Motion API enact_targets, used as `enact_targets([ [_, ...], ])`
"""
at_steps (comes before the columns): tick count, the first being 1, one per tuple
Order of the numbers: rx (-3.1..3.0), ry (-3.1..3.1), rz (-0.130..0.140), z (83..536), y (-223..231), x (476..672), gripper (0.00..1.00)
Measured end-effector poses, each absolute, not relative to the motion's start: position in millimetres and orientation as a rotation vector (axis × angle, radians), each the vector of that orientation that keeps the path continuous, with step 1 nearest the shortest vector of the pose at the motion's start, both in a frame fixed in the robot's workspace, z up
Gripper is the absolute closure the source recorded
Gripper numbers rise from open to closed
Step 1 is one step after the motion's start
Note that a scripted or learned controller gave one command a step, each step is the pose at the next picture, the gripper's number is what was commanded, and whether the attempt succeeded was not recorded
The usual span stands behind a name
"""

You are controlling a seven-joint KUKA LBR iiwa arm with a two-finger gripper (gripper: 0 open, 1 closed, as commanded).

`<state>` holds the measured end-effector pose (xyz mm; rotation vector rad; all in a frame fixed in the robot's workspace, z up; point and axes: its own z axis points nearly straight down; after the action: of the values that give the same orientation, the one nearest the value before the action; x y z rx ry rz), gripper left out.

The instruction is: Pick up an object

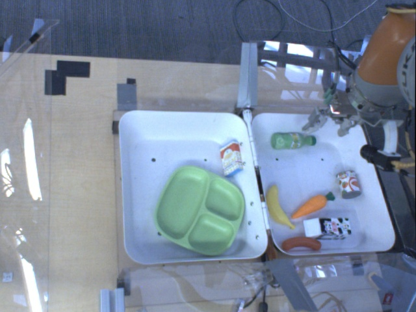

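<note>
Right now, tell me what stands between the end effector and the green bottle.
Nothing visible. The end effector hangs over the right bin's far edge, just right of the green bottle, with bare bin floor between them.

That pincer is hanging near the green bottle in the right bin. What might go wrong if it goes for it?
The green bottle lies on its side, so it may roll away from the pincer. It also sits near the right bin's back wall, so the pincer might bump the rim. The fingers look spread, but a misaligned closing could catch nothing.
</note>
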<state>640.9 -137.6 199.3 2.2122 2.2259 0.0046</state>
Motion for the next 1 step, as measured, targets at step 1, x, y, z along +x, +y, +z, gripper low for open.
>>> enact_targets([
  [1, 2.073, 2.335, 0.017, 118.8, -202.3, 550.4, 0.00],
])
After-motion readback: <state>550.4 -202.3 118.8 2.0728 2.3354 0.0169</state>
